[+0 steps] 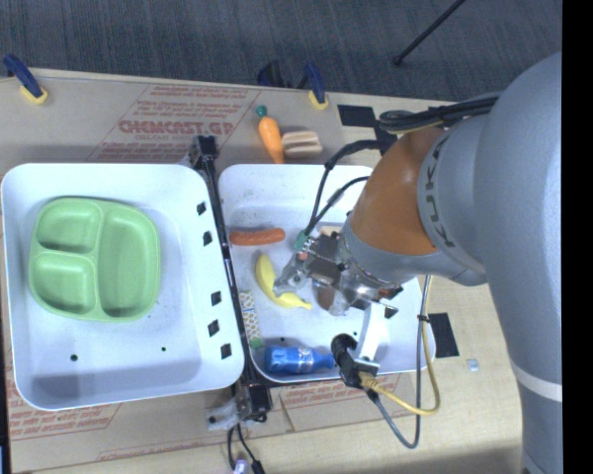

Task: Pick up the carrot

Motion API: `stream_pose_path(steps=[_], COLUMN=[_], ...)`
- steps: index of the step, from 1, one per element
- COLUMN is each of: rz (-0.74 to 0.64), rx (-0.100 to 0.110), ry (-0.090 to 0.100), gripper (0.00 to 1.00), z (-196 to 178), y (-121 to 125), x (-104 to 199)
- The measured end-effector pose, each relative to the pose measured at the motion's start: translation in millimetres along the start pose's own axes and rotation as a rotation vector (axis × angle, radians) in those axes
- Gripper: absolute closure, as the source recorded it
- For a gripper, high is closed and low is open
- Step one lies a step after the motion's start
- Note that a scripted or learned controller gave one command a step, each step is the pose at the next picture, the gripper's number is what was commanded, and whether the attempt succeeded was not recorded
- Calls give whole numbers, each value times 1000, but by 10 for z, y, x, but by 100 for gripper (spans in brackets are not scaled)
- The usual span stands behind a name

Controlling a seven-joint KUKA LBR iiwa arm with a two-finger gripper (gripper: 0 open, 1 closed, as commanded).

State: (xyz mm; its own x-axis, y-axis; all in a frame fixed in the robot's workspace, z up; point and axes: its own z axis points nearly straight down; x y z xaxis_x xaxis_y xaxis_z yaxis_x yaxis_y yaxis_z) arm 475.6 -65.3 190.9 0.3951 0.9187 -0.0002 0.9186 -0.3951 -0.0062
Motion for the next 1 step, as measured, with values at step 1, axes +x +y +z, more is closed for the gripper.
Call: stream_pose_path(steps=[1], rz=[-343], rx=[-1], ry=[0], gripper=[0], z=[72], y=[299], x=[-692])
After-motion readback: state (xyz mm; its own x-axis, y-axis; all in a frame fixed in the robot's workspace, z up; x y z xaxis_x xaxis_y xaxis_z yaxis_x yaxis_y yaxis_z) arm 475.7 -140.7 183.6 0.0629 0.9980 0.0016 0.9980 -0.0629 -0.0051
